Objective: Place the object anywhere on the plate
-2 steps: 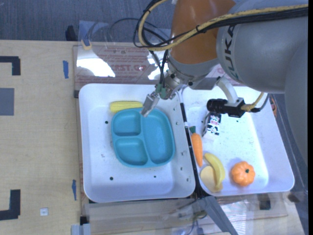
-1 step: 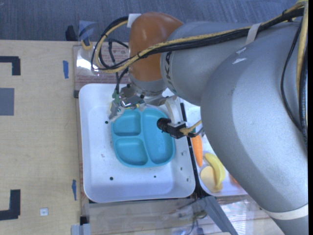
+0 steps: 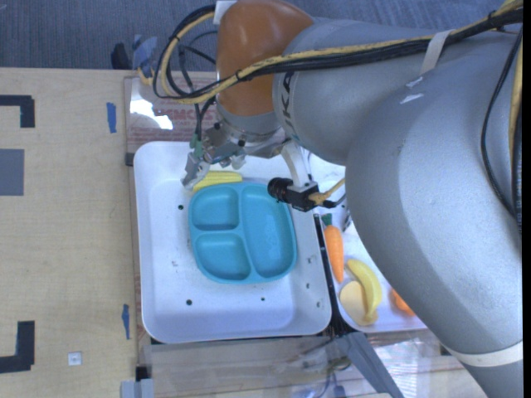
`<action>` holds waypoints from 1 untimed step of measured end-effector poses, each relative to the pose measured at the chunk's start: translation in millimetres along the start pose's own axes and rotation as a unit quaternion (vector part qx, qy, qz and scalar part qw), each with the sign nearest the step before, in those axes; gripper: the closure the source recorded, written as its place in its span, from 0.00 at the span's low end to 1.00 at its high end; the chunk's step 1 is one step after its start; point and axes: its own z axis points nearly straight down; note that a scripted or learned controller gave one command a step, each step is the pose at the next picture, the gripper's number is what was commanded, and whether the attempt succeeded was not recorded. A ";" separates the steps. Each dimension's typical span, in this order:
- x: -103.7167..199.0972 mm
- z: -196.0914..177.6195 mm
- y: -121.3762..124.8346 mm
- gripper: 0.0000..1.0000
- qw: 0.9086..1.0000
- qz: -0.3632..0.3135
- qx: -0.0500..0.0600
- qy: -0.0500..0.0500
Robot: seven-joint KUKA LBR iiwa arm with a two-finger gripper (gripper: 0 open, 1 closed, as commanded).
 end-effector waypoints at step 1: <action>-9.5 60.7 -120.2 0.00 1.000 -0.023 0.006 0.002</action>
